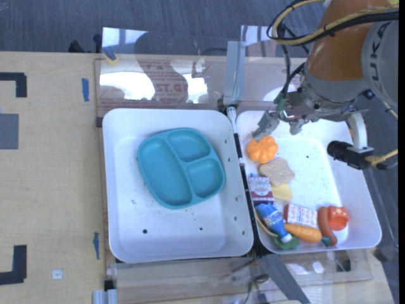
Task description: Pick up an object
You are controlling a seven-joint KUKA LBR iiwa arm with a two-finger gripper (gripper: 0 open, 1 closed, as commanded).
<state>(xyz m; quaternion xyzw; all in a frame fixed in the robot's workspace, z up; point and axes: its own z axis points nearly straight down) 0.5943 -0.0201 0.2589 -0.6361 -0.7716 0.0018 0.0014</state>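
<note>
Blue tray (181, 167) fills left bin (120, 132); pincer (279, 126) spread above orange pumpkin (262, 149).

Only clear bit is "UK" on the arm (386, 43); red print on the cardboard (158, 84) is too blurry.

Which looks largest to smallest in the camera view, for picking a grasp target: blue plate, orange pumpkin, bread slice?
1. blue plate, clearly largest.
2. orange pumpkin and bread slice look alike; not ranked.

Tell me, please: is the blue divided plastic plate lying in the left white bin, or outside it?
Inside. The blue divided plastic plate lies flat on the floor of the left white bin, within its rim on every side.
</note>
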